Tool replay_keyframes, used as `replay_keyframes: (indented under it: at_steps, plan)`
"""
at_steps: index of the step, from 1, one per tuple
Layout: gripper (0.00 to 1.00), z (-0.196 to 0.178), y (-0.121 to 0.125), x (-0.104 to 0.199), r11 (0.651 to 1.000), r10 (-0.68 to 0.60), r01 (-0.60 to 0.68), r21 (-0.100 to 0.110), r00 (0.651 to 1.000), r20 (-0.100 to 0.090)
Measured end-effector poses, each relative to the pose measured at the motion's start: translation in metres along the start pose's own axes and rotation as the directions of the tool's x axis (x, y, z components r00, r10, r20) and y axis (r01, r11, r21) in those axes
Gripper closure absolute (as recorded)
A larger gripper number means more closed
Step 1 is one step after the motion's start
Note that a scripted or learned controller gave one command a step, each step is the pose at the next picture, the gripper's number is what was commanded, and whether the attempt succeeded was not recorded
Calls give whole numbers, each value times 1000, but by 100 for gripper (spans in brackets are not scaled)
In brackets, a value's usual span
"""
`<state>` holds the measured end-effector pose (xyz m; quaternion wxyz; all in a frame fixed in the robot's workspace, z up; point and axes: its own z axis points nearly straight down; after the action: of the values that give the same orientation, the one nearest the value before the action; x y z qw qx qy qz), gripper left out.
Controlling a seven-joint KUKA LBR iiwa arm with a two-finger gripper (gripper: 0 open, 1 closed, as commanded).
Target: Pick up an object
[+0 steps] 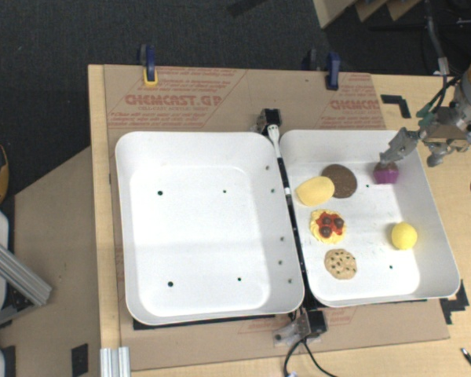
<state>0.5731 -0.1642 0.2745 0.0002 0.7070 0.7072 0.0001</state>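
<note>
The right bin [432, 210] holds several small objects. A purple block [385, 174] lies near its far right corner. A brown disc [342, 180] touches a yellow lemon-shaped piece [315, 189]. Below them sit a tart with red berries [328, 225], a chocolate-chip cookie [341, 264] and a yellow ball [403, 236]. My gripper [414, 154] hangs over the bin's far right edge, open, its fingers spread wide. The left fingertip [394, 151] is just above the purple block. Nothing is between the fingers.
The left bin [133, 210] stands beside the right one on a brown board [220, 93]. Two blue clamps [148, 57] hold the board's far edge. A black bracket [270, 121] sits where the bins meet.
</note>
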Motion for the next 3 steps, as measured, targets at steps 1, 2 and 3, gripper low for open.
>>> replay_keyframes:
  at_steps: [1, 2, 3]
  plan:
    - [0, 148, -14, 68, 1000, -5, 5, 17, 1000, -7]
    - [0, 192, -57, 55, 1000, 4, -4, 6, 1000, -3]
    - [100, 180, -55, 55, 1000, 2, -2, -1, 1000, 0]
